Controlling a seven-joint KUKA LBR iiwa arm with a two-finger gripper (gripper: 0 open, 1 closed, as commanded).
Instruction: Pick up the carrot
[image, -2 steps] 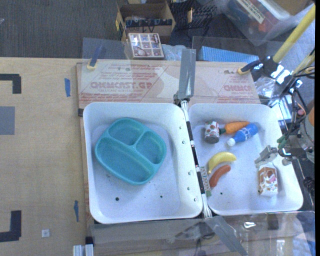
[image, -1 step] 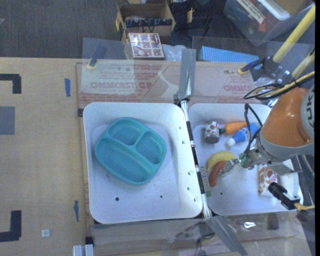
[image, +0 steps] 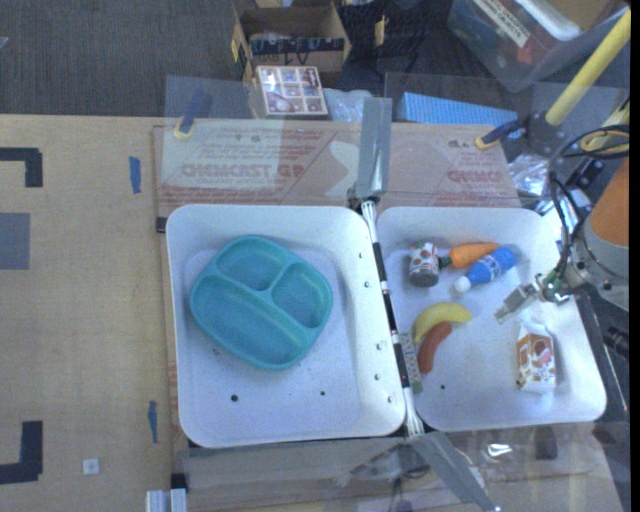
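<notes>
The carrot (image: 470, 253) is a short orange piece with a green end. It lies near the back of the right bin (image: 490, 395), between a small can (image: 424, 265) on its left and a blue bottle (image: 493, 266) on its right, touching or nearly touching both. My gripper (image: 523, 298) hangs over the right side of the same bin, to the right of and nearer than the carrot, just past the bottle. Nothing shows in it.
A yellow banana (image: 443, 316) and a reddish sausage (image: 433, 347) lie mid-bin, near the divider. A small carton (image: 536, 360) sits at the bin's right front. The left bin (image: 290, 405) holds a teal divided plate (image: 261, 300). Cables and a yellow pole crowd the right rear.
</notes>
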